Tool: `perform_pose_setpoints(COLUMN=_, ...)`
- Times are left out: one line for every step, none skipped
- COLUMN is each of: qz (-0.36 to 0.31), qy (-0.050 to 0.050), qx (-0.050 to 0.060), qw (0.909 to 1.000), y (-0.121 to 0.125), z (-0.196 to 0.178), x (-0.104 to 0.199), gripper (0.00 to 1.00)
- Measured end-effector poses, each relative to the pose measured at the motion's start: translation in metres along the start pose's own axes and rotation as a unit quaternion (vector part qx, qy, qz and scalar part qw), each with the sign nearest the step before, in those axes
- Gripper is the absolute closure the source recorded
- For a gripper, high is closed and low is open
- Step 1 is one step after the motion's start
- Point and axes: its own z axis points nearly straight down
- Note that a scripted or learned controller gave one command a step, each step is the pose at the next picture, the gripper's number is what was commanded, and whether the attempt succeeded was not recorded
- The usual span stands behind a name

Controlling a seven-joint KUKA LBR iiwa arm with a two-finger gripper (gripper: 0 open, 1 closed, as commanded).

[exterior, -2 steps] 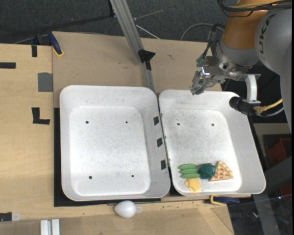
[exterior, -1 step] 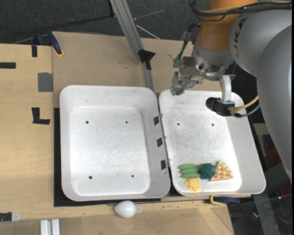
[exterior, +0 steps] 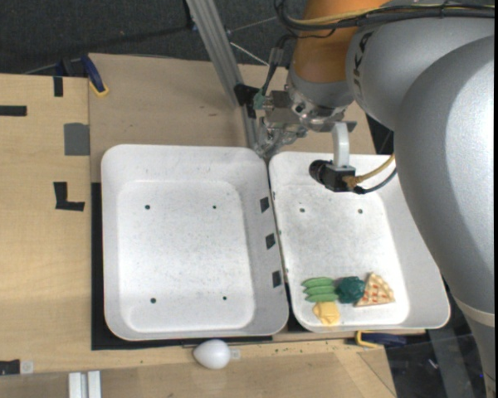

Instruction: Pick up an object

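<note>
Against the right bin's near wall cluster a ridged green pod, a knobbly dark green lump, a speckled triangular pizza slice and a small yellow piece, all plastic-looking. Over that bin's far left corner the smooth grey arm bends down, its gripper hanging low; whether the gripper is open or closed cannot be told.

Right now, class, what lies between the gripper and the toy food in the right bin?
In the camera view, the stretch from the gripper down to the toy food is bare white floor of the right bin.
</note>
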Motion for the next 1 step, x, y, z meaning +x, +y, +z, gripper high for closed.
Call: perform_pose_setpoints(qz=0.0, qy=0.0, qx=0.0, qw=1.0, y=-0.0045, z=-0.007, x=0.0536, gripper=1.0)
